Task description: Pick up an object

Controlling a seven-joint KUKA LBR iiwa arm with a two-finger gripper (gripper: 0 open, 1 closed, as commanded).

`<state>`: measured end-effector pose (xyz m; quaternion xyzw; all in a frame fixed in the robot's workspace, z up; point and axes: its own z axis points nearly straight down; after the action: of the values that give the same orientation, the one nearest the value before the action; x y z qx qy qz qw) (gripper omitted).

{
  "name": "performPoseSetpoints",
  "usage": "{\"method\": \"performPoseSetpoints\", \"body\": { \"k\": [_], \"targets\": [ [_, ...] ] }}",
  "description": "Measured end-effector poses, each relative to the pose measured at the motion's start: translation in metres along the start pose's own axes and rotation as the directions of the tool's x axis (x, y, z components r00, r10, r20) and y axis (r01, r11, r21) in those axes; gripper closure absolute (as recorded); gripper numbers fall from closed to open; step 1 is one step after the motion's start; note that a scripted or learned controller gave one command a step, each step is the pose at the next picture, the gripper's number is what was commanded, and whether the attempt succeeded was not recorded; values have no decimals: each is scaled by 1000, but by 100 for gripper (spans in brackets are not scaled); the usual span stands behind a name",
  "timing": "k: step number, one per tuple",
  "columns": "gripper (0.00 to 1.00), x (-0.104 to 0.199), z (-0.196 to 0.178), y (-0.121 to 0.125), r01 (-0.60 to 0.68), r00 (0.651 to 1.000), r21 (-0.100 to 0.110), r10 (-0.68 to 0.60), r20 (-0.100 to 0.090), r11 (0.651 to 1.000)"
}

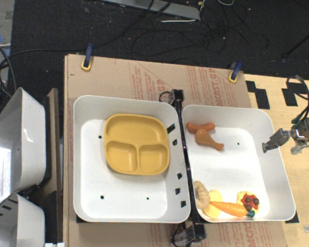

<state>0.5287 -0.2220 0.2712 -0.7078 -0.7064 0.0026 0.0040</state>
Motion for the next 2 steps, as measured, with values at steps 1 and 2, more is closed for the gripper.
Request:
{"method": "performPoseSetpoints", "body": {
  "k": [1, 2],
  "targets": [
    [0, 1, -5, 2, 3, 1000, -9, -3, 3, 1000],
    [0, 4, 39, 4, 2, 1000, -5, -2, 1, 1000]
  ]
}}
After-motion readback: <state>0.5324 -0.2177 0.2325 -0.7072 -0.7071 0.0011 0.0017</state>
